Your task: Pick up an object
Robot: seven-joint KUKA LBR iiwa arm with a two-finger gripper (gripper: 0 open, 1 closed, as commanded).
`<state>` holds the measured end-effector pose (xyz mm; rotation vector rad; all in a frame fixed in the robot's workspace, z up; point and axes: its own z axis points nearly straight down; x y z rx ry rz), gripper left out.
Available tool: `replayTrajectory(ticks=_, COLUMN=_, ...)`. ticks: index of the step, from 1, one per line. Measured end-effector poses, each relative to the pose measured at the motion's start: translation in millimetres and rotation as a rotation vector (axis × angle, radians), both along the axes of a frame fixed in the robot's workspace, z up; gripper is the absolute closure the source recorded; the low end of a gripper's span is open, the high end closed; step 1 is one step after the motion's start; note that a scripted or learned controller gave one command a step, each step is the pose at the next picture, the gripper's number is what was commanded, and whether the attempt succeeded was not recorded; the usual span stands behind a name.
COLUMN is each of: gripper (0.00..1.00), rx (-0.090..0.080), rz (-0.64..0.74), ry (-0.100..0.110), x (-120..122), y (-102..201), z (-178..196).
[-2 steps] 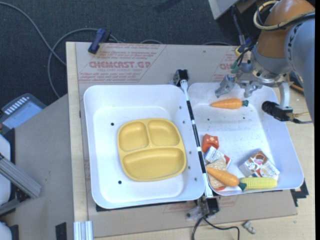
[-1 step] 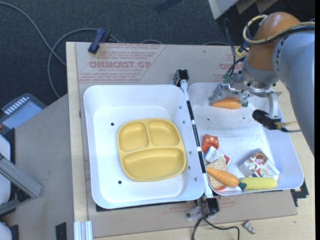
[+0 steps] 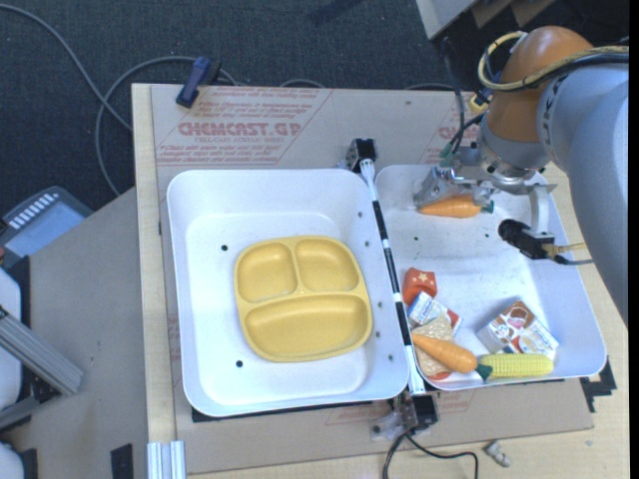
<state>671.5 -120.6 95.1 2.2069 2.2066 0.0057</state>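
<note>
**One fixed camera above the bench, looking down at a slant**

A single view, taken from overhead and tilted rather than straight down; the far edge of the bench point(image 3: 300, 93) sits toward the top of the picture, the near edge toward the bottom; the camera stands back enough to take in both white bins whole, the left bin point(image 3: 200, 297) and the right bin point(image 3: 574, 307) side by side, plus dark floor beyond the bench at the top and left; the arm point(image 3: 589, 98) enters from the right edge and appears large there, close to the lens; small items in the bins are readable but fine detail is soft.
</note>
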Motion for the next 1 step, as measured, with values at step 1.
replayTrajectory(ticks=1, gripper=0.00, rx=-0.001, rz=0.001, ry=-0.005, x=1.1, y=19.7, z=0.9)
